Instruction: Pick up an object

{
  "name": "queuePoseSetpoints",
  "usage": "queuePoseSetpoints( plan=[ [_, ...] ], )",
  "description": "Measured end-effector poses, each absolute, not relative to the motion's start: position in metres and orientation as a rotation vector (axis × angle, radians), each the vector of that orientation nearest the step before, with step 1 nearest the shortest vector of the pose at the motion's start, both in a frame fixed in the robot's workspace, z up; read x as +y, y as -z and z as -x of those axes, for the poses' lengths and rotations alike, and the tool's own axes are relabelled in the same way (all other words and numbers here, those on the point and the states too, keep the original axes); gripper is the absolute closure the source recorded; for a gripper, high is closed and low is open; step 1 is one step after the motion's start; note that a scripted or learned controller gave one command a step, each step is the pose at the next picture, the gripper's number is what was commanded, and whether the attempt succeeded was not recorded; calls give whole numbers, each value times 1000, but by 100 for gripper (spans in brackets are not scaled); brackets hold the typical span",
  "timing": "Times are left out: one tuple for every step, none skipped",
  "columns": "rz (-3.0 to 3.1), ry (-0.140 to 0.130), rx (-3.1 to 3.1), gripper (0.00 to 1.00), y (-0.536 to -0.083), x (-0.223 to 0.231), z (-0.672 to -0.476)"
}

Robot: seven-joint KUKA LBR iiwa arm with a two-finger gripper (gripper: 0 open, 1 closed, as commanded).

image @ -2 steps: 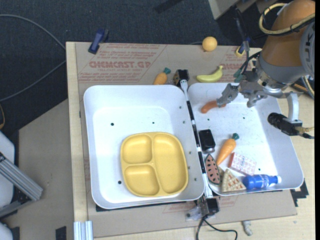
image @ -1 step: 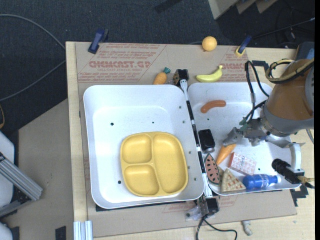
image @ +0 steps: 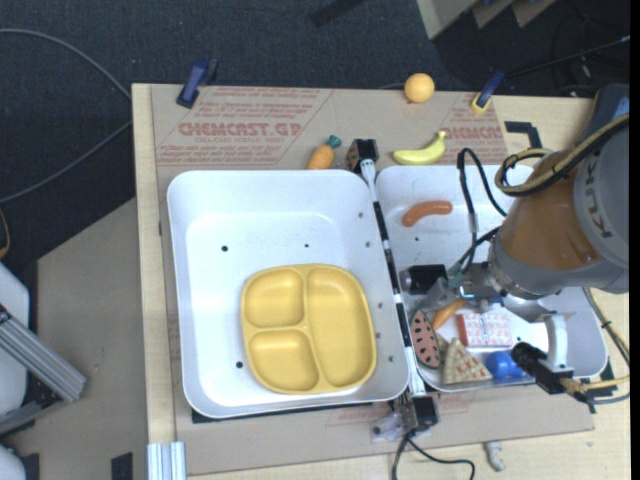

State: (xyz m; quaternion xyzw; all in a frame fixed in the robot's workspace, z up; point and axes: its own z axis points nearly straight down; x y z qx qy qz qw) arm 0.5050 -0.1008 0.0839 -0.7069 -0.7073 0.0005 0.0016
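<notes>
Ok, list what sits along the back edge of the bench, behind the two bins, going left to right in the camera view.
Blue clamp → carrot → banana → orange ball → second blue clamp.

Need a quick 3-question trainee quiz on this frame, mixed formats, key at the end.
1. True or false: the yellow divided plate lies in the left bin.
2. Which item lies on the bench board behind the right bin? A) sausage B) banana C) watermelon slice
3. Fill in: the sausage lies in the ____ bin.

Key:
1. True.
2. B. The banana rests on the board beyond the bin's rim; the watermelon slice is inside the bin, beside the arm.
3. Right.
</notes>
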Motion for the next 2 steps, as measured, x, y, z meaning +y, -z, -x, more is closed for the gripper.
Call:
queuePoseSetpoints(
  plan=[
    [2223, 0, -2219, 100, -94, -101, -505],
    [2221, 2, -2224, 100, -185, -51, -555]
  ],
)
